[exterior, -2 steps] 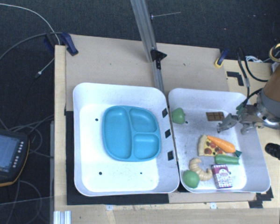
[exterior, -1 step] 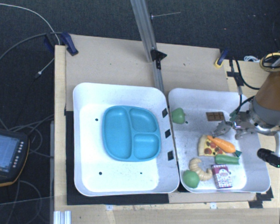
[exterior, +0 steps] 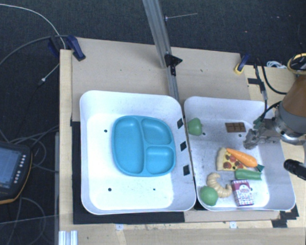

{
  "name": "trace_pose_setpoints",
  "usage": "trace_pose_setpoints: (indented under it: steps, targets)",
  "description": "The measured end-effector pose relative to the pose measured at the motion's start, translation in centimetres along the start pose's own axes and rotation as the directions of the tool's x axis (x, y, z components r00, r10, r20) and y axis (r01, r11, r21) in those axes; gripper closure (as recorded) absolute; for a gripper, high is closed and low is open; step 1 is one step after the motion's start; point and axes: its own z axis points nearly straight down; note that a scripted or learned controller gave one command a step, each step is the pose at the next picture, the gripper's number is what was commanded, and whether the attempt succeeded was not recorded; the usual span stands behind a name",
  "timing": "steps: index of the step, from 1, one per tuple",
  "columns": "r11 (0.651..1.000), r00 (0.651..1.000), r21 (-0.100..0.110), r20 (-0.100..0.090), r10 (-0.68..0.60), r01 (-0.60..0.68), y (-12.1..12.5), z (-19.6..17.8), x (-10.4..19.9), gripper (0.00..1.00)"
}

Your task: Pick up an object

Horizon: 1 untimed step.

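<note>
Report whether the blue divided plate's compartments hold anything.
Empty. The blue divided plastic plate lies flat in the left white bin, and all three compartments show bare blue.

No legible text — none anywhere

Single fixed camera above the bench (exterior: 146, 62), angled down, both bins in frame

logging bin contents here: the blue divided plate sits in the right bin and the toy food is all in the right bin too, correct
Not quite. The camera view shows the blue divided plate in the left bin, not the right one. The rest holds: the toy food, such as the carrot and the pizza slice, lies in the right bin.
</note>
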Motion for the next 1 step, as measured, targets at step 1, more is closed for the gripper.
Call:
trace_pose_setpoints:
  steps: [1]
  targets:
    - [1.000,1.000,-0.006,0.004,0.001,-0.001,-0.69,-5.93,-0.35,1.00]
